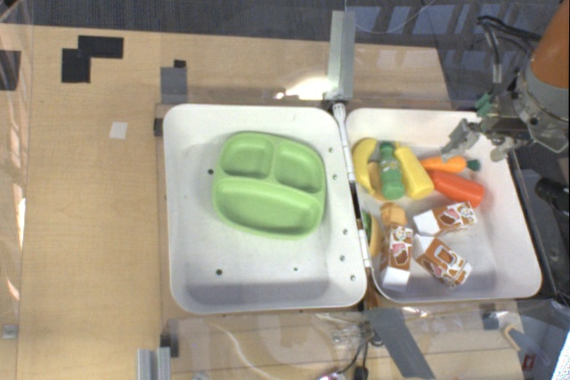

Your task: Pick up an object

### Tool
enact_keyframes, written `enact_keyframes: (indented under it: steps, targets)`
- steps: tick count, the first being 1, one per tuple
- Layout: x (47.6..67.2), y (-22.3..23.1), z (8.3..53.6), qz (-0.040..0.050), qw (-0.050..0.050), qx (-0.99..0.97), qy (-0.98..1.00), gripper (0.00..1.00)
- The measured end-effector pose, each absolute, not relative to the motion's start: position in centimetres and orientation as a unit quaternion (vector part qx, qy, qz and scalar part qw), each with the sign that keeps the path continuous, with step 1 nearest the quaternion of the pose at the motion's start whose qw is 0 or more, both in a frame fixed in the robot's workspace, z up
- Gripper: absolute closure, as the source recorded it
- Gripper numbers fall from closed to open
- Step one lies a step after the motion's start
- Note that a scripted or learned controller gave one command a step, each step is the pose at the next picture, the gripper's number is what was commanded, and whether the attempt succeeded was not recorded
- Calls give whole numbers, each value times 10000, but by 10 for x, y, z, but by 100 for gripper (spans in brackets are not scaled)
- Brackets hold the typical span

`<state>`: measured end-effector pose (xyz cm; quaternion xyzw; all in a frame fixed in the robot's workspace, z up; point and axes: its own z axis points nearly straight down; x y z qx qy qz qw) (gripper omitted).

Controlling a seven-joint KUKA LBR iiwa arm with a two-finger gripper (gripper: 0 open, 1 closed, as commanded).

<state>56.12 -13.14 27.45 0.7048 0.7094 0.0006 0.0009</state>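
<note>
Orange carrot (pixel 456 186) (green-tipped, tapered)

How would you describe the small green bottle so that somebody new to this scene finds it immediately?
Look at the right bin, which holds the toy food. At its upper left lies the green bottle, between a banana and a yellow piece. It is the one green thing among these yellow neighbours.

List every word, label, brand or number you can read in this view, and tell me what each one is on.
None can be read.
Small cartons in the right bin: brown and red print, too blurred to read.
Green bottle: label too small to read.
Green divided tray in the left bin: no markings visible.
Black shapes on the bench: plain patches, no lettering.
</note>
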Motion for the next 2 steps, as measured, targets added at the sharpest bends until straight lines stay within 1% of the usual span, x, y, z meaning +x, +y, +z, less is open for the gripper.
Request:
enact_keyframes:
  steps: [1,2]
  targets:
    - [575,-102,98,8,4,7329,6803,0]
    - [576,-102,107,15,4,7335,6797,100]
